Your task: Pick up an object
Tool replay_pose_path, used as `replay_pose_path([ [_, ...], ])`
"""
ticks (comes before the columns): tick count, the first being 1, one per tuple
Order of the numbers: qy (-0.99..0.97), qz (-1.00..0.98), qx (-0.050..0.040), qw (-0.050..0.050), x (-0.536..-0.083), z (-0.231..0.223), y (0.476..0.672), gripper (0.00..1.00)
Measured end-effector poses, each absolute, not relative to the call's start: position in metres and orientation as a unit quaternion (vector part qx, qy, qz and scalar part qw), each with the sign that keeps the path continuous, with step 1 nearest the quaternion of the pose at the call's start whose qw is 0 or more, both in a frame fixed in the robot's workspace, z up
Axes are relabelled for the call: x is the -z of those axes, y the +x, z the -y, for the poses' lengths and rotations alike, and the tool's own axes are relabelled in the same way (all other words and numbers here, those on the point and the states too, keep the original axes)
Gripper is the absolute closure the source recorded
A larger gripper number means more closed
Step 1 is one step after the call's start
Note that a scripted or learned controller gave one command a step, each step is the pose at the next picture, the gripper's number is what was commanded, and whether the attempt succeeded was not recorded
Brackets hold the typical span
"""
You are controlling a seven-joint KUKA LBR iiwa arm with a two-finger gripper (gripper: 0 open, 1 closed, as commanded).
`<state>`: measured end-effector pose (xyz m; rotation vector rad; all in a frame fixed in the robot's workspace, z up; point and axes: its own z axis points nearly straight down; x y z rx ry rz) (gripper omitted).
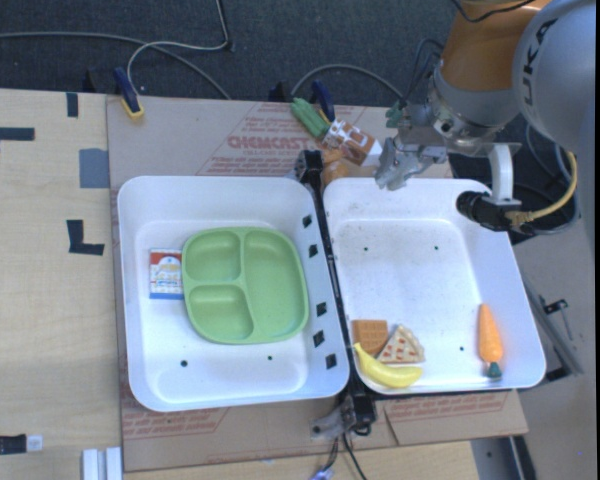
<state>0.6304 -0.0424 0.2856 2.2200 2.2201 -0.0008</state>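
Observation:
My gripper [392, 175] hangs over the far edge of the right bin [420, 268], with nothing visible between its fingers. In that bin's near part lie a yellow banana [387, 370], a brown toast slice [369, 333] and a pizza-like wedge [403, 345], all touching. An orange carrot [490, 336] lies by the right wall. In the left bin [145, 368] a green divided plate [246, 284] sits beside a small white and blue box [165, 274].
Beyond the bins on the cardboard lie a green object [310, 117] and a small brown and white packet [347, 144]. A black divider with clips [323, 268] runs between the bins. Cables trail over the dark floor at the back.

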Motion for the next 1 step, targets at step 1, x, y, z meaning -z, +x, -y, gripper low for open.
replay_pose_path([
  [1,0.707,-0.707,0.0007,0.000,-0.2849,0.0421,0.6302,0.00],
])
